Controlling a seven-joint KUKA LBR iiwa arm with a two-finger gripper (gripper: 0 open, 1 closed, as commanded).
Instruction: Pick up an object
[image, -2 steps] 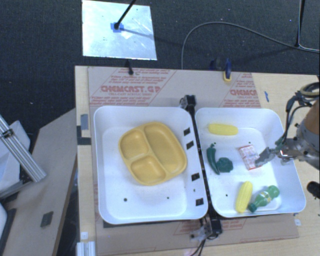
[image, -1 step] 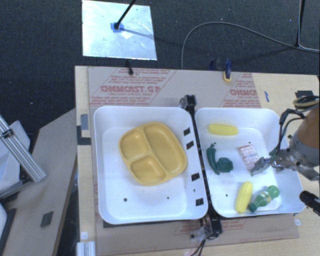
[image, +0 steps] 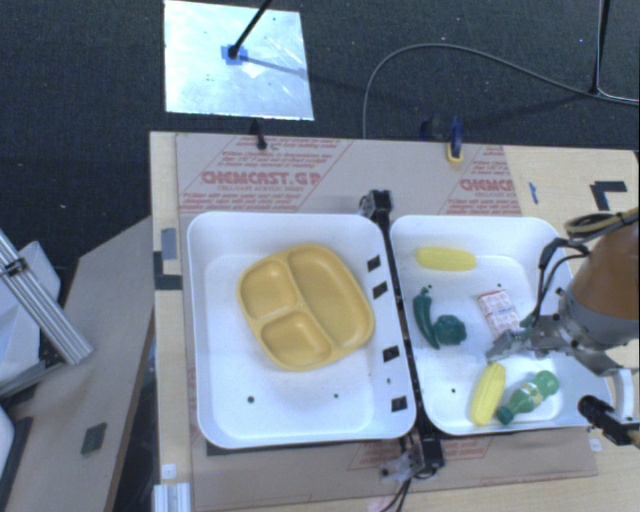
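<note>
Corn (image: 487, 393), bottle (image: 528, 396), pepper (image: 436, 323) lying in right bin (image: 470, 236); tray (image: 303, 305) sitting in left bin (image: 290, 228); gripper (image: 500, 348) hovering lower right, jaws unclear.

The arm (image: 608, 290) is cut off by the right edge; print on the small packet (image: 497, 311) is too small to read.
</note>
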